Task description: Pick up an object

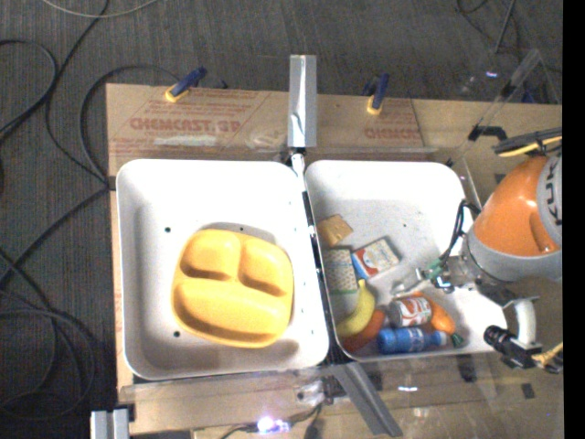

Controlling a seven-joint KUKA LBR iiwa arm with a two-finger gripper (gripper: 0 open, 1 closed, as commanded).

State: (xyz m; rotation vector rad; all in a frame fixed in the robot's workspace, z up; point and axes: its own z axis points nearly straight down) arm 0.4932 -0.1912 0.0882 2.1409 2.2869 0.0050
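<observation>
Grey metal two-finger hand (431, 276) low inside right shallow white bin (402, 186), opening impossible to tell, just above red-labelled can (413, 312), cardboard-topped counter (219, 122) beneath bin, dark carpet beyond.

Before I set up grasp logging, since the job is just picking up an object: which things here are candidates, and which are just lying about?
Candidates, all in the right bin:
banana
blue bottle
red-and-white can
small carton
brown piece

Lying about:
yellow tray in the left bin
clamps on the cardboard

Arm (516, 222) low, end effector (437, 277) down.
</observation>
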